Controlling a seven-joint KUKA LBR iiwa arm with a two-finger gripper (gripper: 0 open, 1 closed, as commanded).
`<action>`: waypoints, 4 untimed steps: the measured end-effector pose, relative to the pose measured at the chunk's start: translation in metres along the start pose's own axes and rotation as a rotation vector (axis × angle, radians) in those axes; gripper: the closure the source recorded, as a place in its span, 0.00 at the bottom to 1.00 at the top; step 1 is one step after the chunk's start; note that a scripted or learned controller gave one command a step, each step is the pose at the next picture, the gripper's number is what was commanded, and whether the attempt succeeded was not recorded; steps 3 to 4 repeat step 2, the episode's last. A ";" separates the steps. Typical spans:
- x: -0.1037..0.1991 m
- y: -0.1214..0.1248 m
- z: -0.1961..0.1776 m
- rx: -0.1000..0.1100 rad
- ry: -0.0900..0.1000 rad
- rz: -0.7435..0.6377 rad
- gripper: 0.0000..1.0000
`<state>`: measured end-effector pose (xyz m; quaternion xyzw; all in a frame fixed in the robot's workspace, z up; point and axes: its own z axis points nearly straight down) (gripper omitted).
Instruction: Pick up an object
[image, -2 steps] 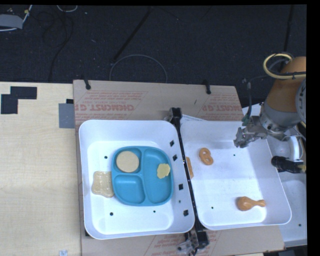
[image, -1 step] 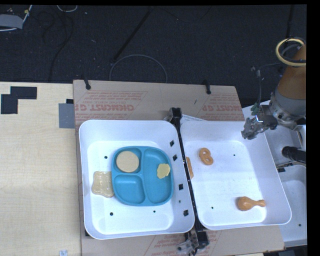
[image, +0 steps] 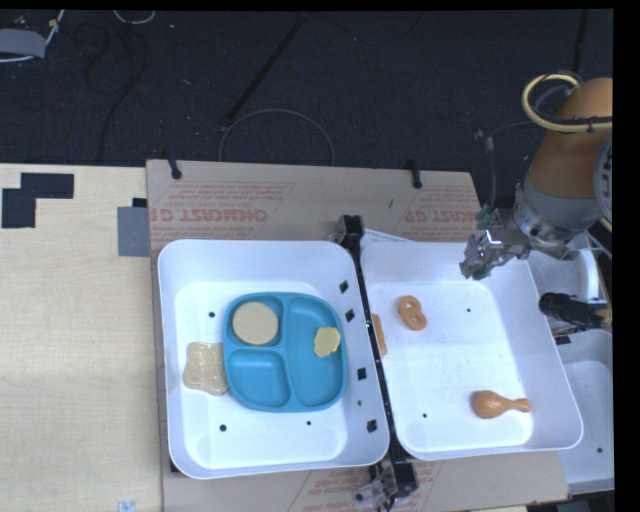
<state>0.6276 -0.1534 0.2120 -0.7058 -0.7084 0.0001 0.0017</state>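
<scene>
White bins sit side by side on the bench: the left bin (image: 190, 440) holds a blue divided tray (image: 270, 385) with a round tan piece (image: 254, 322) and a yellow piece (image: 327, 342), while the right bin (image: 540, 360) holds a small tan ring-shaped object (image: 411, 313) towards its far side and a tan drumstick-shaped object (image: 498, 404) near its front. Judging by the gripper (image: 483, 253) poised over the right bin's far right corner with nothing between its fingers, the approach is only beginning, and the next move calls for reaching left and down to one object. Whether the fingers stand wide or narrow cannot be told at this size, and a thin tan sliver (image: 379, 335) at the bins' divider is too hidden to identify.
</scene>
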 end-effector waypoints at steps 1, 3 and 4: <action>0.061 0.004 -0.008 0.000 0.001 -0.002 1.00; 0.108 0.011 -0.013 0.000 -0.001 0.001 1.00; 0.108 0.011 -0.013 0.000 -0.001 0.001 1.00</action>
